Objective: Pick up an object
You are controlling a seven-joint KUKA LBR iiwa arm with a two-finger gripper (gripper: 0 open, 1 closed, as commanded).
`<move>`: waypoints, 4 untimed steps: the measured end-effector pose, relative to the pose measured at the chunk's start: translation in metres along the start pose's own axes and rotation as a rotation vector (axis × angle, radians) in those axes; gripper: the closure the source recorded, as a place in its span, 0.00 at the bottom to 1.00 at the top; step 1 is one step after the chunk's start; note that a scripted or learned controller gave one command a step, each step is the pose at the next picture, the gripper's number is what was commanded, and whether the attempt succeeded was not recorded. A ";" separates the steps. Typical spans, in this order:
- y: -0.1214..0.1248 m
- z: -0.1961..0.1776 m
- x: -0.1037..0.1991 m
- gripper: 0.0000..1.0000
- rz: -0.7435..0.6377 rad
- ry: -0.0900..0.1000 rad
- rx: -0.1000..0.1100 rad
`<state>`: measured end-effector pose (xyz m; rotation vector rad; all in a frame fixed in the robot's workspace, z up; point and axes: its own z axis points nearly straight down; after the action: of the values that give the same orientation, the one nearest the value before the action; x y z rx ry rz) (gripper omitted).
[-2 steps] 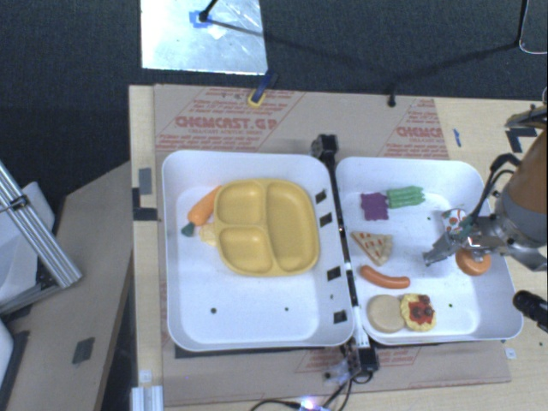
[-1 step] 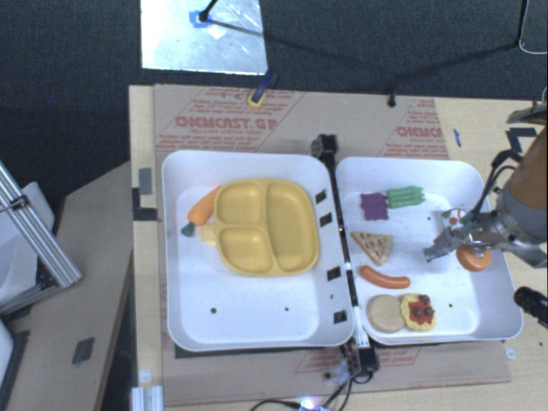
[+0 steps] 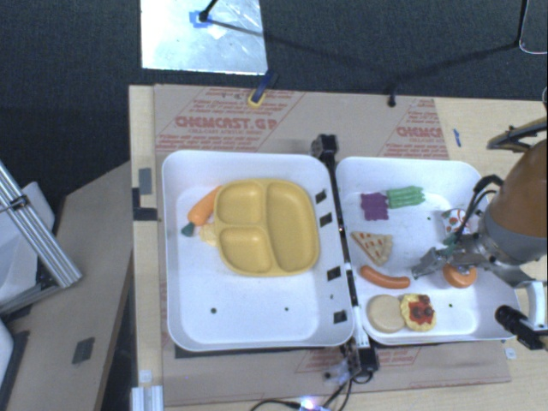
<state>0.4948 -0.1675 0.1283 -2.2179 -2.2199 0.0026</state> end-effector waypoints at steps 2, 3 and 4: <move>0.002 0.023 0.000 1.00 -0.001 -0.003 -0.008; 0.002 -0.040 0.005 1.00 -0.003 -0.003 -0.011; 0.004 -0.094 0.004 1.00 -0.003 -0.004 -0.012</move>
<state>0.4995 -0.1634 0.2222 -2.2220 -2.2317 -0.0064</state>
